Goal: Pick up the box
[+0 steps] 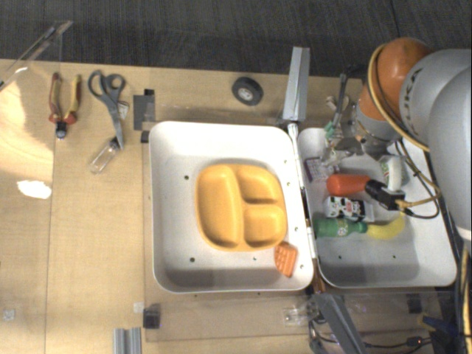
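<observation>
A small box (346, 208) with black and white print lies in the right bin (383, 271), between a red cylinder (346, 184) and a green bottle (339, 228). A flat greyish carton (313, 169) lies against that bin's left wall. My gripper (338, 140) hangs over the bin's far left corner, above and behind the red cylinder and just right of the flat carton. The printed box sits a short way nearer the camera than the gripper. I see nothing held in the gripper.
The left bin (177, 198) holds a yellow divided tray (240, 205) and an orange waffle-like piece (286, 258). A yellow banana (387, 230) and a white item (391, 172) lie in the right bin. Scissors (110, 102), pliers (62, 103) and a tape roll (247, 91) rest on the bench.
</observation>
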Controlling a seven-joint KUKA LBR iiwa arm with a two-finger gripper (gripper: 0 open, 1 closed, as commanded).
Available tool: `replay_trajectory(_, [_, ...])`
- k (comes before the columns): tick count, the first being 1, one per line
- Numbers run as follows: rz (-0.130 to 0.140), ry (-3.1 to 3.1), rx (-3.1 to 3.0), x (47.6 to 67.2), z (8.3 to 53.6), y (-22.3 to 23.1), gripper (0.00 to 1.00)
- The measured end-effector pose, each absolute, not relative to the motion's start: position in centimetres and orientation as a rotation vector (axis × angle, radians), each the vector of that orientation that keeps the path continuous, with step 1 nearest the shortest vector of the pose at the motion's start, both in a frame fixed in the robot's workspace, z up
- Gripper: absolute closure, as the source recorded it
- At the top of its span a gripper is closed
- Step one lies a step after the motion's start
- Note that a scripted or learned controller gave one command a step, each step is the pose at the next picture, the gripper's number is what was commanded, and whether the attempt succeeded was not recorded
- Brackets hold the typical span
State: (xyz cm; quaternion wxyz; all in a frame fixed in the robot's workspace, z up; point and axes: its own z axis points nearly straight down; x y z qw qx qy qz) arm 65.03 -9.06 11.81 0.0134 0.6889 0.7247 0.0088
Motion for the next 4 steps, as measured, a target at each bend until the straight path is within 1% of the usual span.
replay_trajectory(1, [0.008, 2.63, 1.706, 59.3, 18.7, -2.8, 1.0])
replay_trajectory(2, [0.007, 2.291, 2.141, 60.0, 28.5, -6.5, 1.0])
replay_trajectory(3, [0.007, 2.291, 2.141, 60.0, 28.5, -6.5, 0.0])
replay_trajectory(4, [0.003, 2.488, 1.914, 63.3, 18.5, -8.6, 0.0])
